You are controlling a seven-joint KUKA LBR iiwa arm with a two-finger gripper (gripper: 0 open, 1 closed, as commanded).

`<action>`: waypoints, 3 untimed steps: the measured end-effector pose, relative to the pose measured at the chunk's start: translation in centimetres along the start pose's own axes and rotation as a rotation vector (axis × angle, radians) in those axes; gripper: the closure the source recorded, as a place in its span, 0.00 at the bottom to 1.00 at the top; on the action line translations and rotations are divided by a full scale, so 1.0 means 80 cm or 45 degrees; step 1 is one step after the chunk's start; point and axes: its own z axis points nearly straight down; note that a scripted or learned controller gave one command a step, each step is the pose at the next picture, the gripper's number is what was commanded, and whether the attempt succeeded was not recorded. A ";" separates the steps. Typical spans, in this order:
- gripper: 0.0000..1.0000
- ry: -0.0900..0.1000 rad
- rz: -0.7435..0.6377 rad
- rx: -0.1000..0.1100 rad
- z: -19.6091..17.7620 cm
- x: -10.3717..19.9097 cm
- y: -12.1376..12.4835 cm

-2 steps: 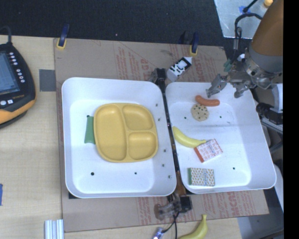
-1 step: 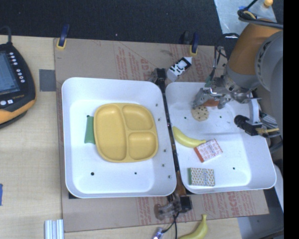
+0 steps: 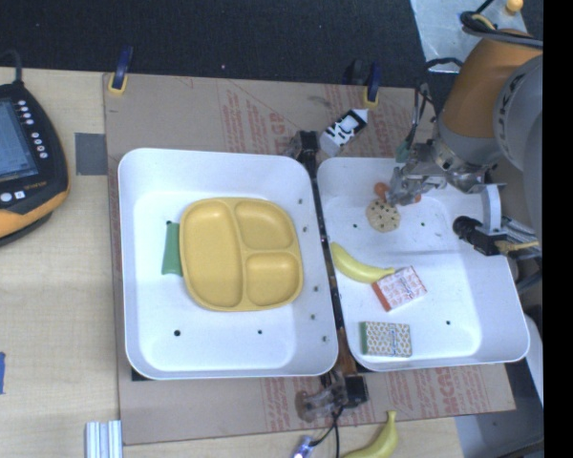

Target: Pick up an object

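- Right bin (image 3: 477, 342) — gripper (image 3: 406, 187) low at its far edge.
- Cookie (image 3: 384, 217) lies just beside it — the likely target, not yet gripped.
- Reach step; next calls for centring over it. Pincer state: cannot tell.

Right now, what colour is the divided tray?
Yellow tray, seen in the camera view.
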 end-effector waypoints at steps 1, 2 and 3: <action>0.00 0.000 0.000 0.000 0.000 0.000 0.000; 0.00 0.001 0.004 0.001 0.039 0.022 0.000; 0.00 0.002 0.010 -0.006 0.038 -0.030 0.000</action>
